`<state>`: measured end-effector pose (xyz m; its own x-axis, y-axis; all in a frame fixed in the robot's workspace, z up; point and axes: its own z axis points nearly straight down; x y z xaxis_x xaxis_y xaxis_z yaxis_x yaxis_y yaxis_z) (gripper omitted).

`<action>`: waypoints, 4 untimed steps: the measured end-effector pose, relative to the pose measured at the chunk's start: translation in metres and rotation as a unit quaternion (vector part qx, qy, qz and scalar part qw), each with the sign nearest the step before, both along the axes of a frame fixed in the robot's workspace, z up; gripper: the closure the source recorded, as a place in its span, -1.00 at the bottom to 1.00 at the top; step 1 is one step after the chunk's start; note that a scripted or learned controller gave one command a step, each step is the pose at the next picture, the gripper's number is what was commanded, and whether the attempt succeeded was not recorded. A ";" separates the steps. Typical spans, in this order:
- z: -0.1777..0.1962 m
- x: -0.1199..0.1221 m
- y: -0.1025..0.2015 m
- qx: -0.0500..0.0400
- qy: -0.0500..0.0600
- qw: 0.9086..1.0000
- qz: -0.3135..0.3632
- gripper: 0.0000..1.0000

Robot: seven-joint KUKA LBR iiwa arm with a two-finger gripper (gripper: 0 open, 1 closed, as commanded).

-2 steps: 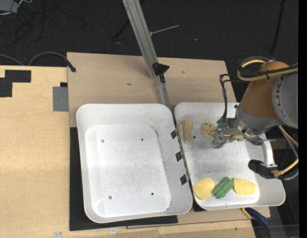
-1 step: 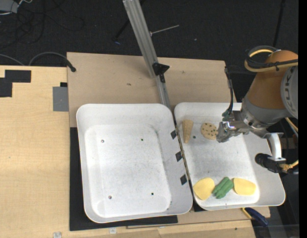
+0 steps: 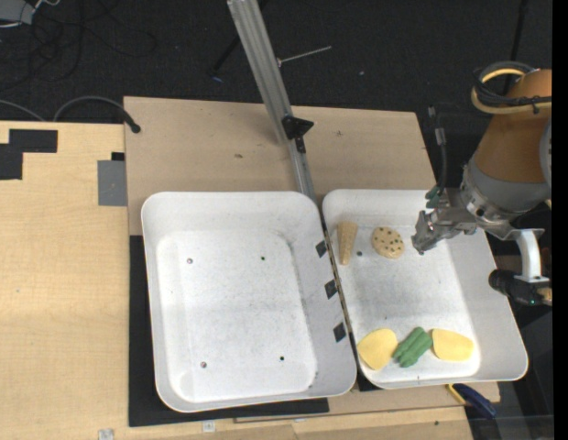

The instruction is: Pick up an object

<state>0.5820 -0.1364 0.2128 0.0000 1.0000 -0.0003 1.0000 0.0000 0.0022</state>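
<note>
The big wooden bench (image 3: 220, 145) holds two white bins side by side. The left bin (image 3: 165, 236) is the wider one. The right bin (image 3: 490, 337) has little toy foods in it. The grey and orange arm (image 3: 513, 145) comes in from the right and hangs over the right bin's far corner. Its gripper (image 3: 429, 232) is just beside a round cookie (image 3: 387, 241), not touching it, and nothing is between its fingers; I cannot tell how wide they are. A pale wedge (image 3: 345, 241) sits near the cookie by the bin's left wall. At the near end lie a yellow piece (image 3: 377, 347), a green pod (image 3: 413, 346) and another yellow piece (image 3: 452, 345) in a row, touching.
</note>
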 end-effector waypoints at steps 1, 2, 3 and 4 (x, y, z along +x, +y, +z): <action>0.044 -0.005 -0.003 0.000 0.000 1.000 0.000 1.00; 0.046 -0.013 0.055 0.002 0.003 1.000 0.002 1.00; 0.036 -0.018 0.110 0.002 0.003 1.000 0.002 1.00; 0.041 -0.035 0.158 0.001 0.004 1.000 0.002 1.00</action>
<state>0.5472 0.0218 0.2539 -0.0039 1.0000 0.0025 1.0000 0.0039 -0.0050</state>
